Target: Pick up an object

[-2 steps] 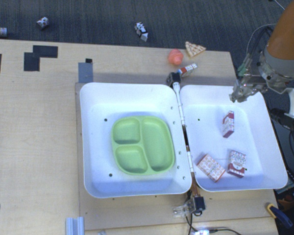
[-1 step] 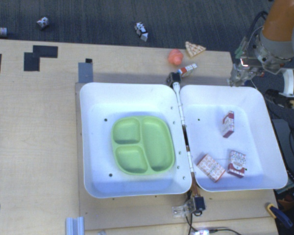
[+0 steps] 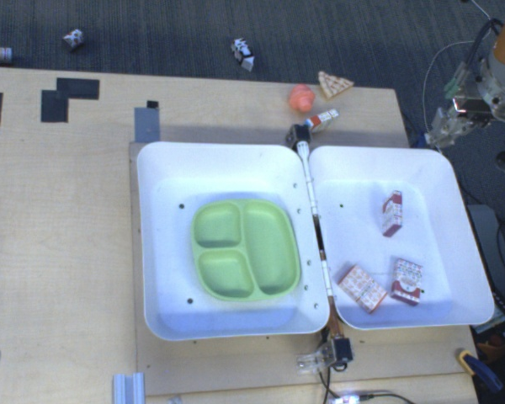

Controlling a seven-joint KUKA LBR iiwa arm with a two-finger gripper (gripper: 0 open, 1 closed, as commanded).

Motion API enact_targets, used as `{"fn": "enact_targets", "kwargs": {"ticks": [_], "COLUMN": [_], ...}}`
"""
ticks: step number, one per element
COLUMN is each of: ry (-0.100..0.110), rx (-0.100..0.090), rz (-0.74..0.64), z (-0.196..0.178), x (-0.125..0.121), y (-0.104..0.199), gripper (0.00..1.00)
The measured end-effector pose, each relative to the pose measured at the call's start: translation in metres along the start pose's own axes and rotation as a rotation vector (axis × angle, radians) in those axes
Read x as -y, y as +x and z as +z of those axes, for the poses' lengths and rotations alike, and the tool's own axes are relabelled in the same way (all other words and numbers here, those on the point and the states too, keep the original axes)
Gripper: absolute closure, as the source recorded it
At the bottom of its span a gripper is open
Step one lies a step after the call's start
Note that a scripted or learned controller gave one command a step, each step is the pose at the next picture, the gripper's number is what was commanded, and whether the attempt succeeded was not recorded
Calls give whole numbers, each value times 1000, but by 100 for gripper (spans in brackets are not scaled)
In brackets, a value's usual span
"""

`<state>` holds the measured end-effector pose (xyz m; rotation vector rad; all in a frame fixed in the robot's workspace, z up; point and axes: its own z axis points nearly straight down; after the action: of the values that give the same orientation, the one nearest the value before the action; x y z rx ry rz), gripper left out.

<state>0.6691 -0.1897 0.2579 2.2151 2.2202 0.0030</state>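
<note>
Currently our two-finger gripper point(image 3: 444, 129) hovers beyond right white bin point(image 3: 454, 188) far corner; finger state we cannot tell. Small red-and-white carton point(image 3: 391, 213) lies alone mid-bin, well apart from others. We advise: centre above, descend straight, close across narrow sides.

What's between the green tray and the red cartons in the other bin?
In the camera view, between the green tray and the red cartons: bare white bin floor and the two bins' adjoining rims.

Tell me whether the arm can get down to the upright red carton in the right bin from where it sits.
Probably yes. The red carton stands apart from the other two, nothing above it, and the tool hangs just past that bin's far right corner.
</note>
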Motion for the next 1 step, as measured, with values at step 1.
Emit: {"fn": "enact_targets", "kwargs": {"ticks": [1], "ry": [1], "rx": [-4], "rz": [-4], "z": [-4], "x": [29], "y": [94], "gripper": [100]}}
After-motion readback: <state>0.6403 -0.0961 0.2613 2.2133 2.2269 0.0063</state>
